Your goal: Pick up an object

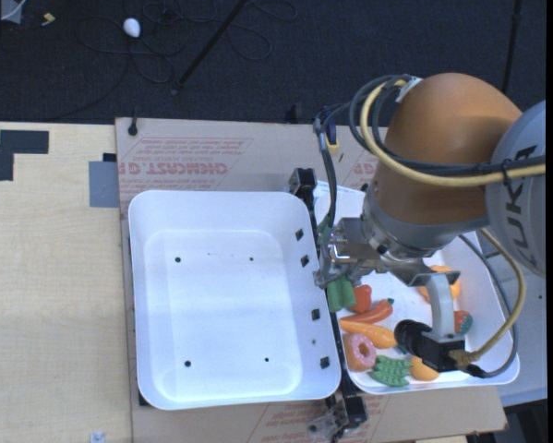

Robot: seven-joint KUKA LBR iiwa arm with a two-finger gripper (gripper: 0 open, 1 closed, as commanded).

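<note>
Starting at the near edge, the pale wooden worktop (45,340) carries a brown cardboard sheet with red print (258,146). Two shallow bins sit side by side on that sheet. The left white plastic bin (221,303) shows a few small dark dots on its floor. The right white plastic bin (481,293) holds all the toy food, so anything worth picking up is lying in there.

Nearest in that bin is a bumpy green leafy toy (391,371), with a small yellow-orange toy piece (425,371) touching its right side. Just behind sits a pink ring doughnut toy (360,350). A long orange carrot-shaped toy (370,331) lies right along the doughnut's far side. Next back is a red chilli-shaped toy (378,313), lying slantwise just beside the carrot. Over toward the right wall there's a red-and-green toy (462,321), and an orange toy chunk (442,289) partly hidden by the robot.

The pincer (337,277) hangs low against the bin's left wall, right above a dark green toy block (342,296) that sits next to the chilli. Clenched or released? Can't tell, the wrist hardware blocks the view. Same goes for whether it touches the green block.

Farther back, the grey arm with its big orange dome (451,146) covers the far half of the right bin. On the worktop's far left are some black and grey flat patches (18,150). Beyond all that is the dark floor (258,53), with loose cables (267,26) and a small white ball (131,28).
</note>
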